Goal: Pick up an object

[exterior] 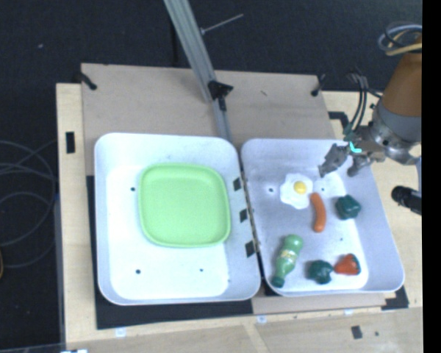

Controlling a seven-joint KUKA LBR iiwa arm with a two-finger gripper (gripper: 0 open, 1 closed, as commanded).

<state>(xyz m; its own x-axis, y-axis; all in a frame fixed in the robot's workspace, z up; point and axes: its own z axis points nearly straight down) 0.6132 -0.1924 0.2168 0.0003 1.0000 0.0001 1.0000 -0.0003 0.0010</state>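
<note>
Gripper (343, 160) hovered over right bin (375, 271), near far edge; fingers spread, pinching nothing. Fried egg (297, 191), sausage (319, 212) lay unlifted below. Pick not yet done.

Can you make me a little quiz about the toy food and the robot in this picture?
1. True or false: the green plate sits in the same bin as the fried egg.
2. Which lies right beside the egg: A) sausage, B) green bottle, C) plate?
3. Fill in: the gripper hovers over the ___ bin.

Key: 1 false; 2 A; 3 right.
</note>
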